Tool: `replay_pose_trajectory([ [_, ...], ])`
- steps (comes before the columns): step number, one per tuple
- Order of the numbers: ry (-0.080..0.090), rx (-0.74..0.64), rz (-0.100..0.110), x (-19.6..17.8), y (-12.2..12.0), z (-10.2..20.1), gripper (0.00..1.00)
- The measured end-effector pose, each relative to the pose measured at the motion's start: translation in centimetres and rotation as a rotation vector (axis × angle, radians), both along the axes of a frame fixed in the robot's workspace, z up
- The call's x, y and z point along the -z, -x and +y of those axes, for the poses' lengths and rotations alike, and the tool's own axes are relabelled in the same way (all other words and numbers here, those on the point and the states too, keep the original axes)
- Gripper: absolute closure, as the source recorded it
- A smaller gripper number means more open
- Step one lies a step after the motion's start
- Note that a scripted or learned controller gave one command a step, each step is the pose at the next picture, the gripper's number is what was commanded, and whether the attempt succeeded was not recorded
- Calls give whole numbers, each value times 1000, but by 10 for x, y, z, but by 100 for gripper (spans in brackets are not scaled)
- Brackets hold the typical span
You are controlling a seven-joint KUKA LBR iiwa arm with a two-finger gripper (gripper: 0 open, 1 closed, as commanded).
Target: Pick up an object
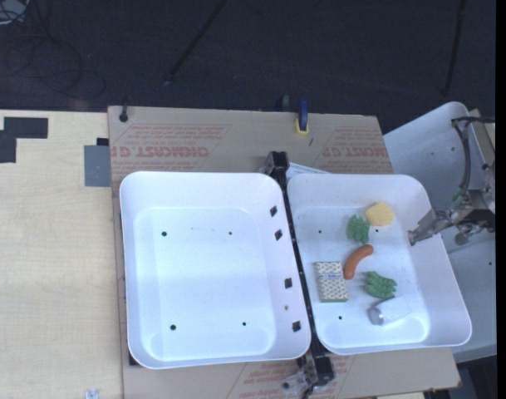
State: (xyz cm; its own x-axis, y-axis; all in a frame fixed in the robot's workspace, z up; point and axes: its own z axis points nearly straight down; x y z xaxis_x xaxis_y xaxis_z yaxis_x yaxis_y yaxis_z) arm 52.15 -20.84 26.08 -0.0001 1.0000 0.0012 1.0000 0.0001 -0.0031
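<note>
The right bin (439, 322) holds several small objects. A yellow lump (380, 214) lies at the back, with a green piece (357, 228) touching its left side. An orange sausage shape (357, 261) lies slantwise in the middle. A patterned flat block (330, 281) sits by the bin's left wall. A second green piece (380, 286) and a small grey object (379, 313) lie toward the front. My gripper (420, 234) hangs at the bin's right rim, above and to the right of the objects, with nothing visible in it.
The left bin (140, 223) stands beside the right one on a brown cardboard sheet (203, 144). A black clip strip (287, 248) joins the two bins. Grey metal parts (427, 144) sit behind the right bin, and pale bench (45, 264) lies to the left.
</note>
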Motion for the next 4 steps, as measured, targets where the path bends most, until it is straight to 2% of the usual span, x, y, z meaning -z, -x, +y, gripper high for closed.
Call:
replay_pose_trajectory([
  [1,-1,-1,1,-10,0,-1,100],
  [2,-3,-13,-7,-78,27,120,100],
  [3,-1,-6,4,-58,47,179,100],
  [4,3,2,-5,-98,13,138,100],
])
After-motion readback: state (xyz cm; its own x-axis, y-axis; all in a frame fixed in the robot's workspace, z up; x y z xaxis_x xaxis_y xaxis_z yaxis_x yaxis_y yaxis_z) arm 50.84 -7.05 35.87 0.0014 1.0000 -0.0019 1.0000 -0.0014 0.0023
